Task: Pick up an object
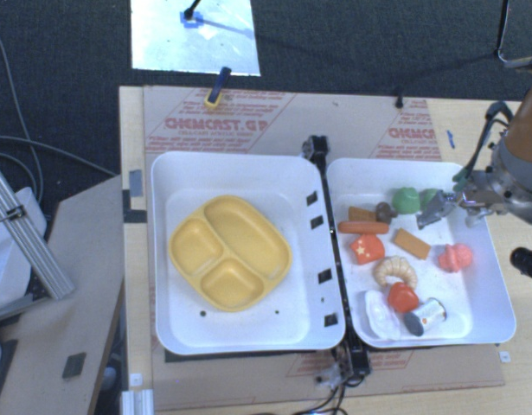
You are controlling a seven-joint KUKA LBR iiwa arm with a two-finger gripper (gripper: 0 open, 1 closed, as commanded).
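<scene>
The right bin [495, 314] holds several toy foods: a green piece [407, 200], an orange block [412, 244], a pink lump [455, 258], a red round piece [367, 249], a long red-orange stick [363, 227], a tan curled piece [395, 271] and a small grey can [424, 316]. My gripper [451, 209] hangs over the bin's upper right part, just right of the green piece and above the pink lump. It is open, with one grey finger [430, 211] on the left, and bare bin floor shows between the fingers.
The left bin [179, 327] carries a yellow divided plate [230, 252]. A black divider [328, 240] runs between the bins. The grey arm [516, 167] enters from the right edge. Cardboard lies under the bins, and a metal frame [23, 232] stands at the far left.
</scene>
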